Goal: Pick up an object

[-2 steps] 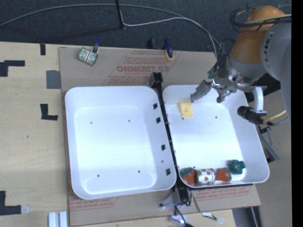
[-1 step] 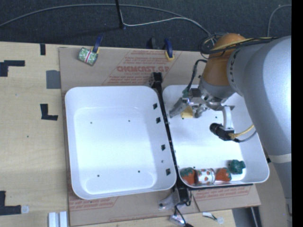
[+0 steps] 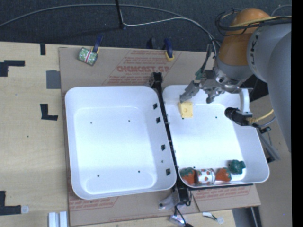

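Observation:
My gripper (image 3: pixel 199 95) hangs over the back of the right bin (image 3: pixel 246 141), its two fingers spread open. A yellow block (image 3: pixel 186 109) lies on the bin floor just below the tip of the left finger (image 3: pixel 187 93); it is not between the fingers. Along the bin's front wall sit a red and green item (image 3: pixel 189 175), a small white and red can (image 3: pixel 205 176), an orange item (image 3: pixel 222 175) and a green item (image 3: pixel 236 165).
The left bin (image 3: pixel 75 141) adjoins the right one along a black divider (image 3: pixel 163 126). A small green box (image 3: pixel 88 56) lies on the cardboard behind the left bin. Clamps (image 3: pixel 167 47) stand at the cardboard's back edge.

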{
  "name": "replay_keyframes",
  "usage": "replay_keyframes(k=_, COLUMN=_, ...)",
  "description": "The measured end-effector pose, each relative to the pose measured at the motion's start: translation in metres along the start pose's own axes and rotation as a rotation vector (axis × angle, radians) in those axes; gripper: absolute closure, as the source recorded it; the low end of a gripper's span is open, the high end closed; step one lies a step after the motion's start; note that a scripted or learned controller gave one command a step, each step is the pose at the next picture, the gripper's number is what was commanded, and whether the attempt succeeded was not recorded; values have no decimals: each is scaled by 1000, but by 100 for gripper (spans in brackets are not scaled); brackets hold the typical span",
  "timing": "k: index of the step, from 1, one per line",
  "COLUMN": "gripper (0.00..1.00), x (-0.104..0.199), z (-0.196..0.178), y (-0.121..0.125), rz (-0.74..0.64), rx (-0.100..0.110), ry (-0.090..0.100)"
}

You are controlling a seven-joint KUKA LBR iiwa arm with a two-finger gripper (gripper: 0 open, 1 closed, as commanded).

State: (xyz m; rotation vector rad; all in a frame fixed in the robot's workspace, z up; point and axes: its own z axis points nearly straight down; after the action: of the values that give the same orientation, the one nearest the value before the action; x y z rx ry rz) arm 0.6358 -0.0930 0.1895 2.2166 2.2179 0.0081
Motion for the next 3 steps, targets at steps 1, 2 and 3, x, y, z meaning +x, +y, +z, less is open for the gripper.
replay_keyframes(k=1, gripper=0, x=-3, z=100, y=-20, rz=1, rx=17, ry=1)
replay_keyframes(k=2, gripper=0, x=0, z=0, y=2, rz=0, rx=-1, ry=0)
replay_keyframes(k=3, gripper=0, x=-5, z=80, y=-13, rz=0, rx=14, ry=1)
